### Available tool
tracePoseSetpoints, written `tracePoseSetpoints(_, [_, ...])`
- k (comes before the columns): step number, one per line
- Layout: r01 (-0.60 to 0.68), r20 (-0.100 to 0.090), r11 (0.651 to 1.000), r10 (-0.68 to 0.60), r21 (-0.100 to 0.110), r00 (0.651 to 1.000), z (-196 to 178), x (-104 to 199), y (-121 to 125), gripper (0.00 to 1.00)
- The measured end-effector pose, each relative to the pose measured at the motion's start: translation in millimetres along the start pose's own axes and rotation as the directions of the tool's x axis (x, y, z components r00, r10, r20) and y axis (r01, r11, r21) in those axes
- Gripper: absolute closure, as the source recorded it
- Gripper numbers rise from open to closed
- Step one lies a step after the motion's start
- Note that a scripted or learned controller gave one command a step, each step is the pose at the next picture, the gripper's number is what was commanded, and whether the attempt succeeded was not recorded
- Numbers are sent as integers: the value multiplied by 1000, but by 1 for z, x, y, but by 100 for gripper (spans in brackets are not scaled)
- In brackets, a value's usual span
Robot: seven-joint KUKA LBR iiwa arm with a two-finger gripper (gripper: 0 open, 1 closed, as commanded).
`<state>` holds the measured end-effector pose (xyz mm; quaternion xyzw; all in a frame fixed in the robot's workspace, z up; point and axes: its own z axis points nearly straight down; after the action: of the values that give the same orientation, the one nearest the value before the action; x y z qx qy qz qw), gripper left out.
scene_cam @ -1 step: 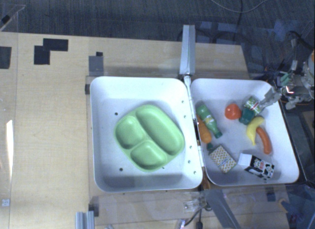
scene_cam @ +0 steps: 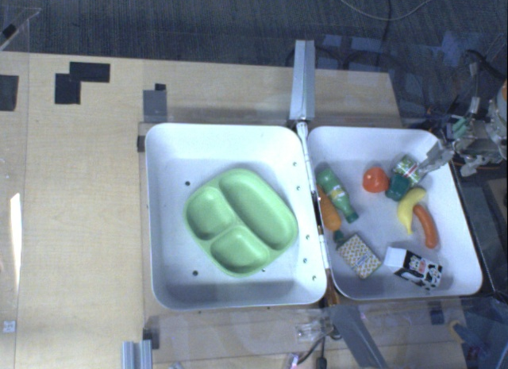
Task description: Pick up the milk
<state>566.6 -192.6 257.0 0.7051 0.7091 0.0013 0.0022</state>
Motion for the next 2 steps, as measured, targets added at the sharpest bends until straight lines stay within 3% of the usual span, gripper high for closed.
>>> tracePoseSetpoints(1, [216, -1, 976, -216, 0, 976, 111, 68, -16, 0])
tracePoseSetpoints(2, [217, 1, 976, -217, -7, 976, 99, 68, -13, 100])
